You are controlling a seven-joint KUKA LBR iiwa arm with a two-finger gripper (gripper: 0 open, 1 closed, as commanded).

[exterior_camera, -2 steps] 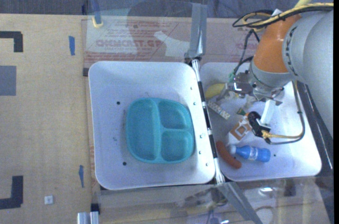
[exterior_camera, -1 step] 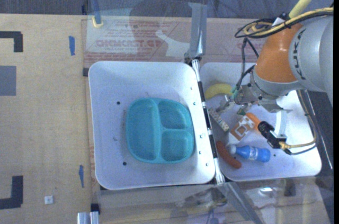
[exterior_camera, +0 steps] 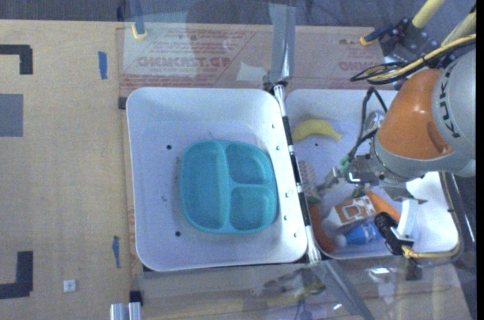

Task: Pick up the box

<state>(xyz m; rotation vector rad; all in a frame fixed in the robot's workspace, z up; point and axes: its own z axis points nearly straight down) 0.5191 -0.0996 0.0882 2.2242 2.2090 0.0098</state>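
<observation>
The box (exterior_camera: 353, 211) is a small orange and white carton lying in the right bin (exterior_camera: 446, 239), near its front. My gripper (exterior_camera: 327, 184) hangs low over the same bin, just up and left of the box and close to the wall between the two bins. I see nothing held in it. The grey arm with its orange band (exterior_camera: 412, 125) covers the middle and right of this bin.
A yellow banana (exterior_camera: 316, 131) lies at the back of the right bin. A blue bottle (exterior_camera: 361, 234) and an orange carrot-like piece (exterior_camera: 321, 230) sit beside the box at the front. The left bin (exterior_camera: 151, 122) holds a teal divided plate (exterior_camera: 228, 186).
</observation>
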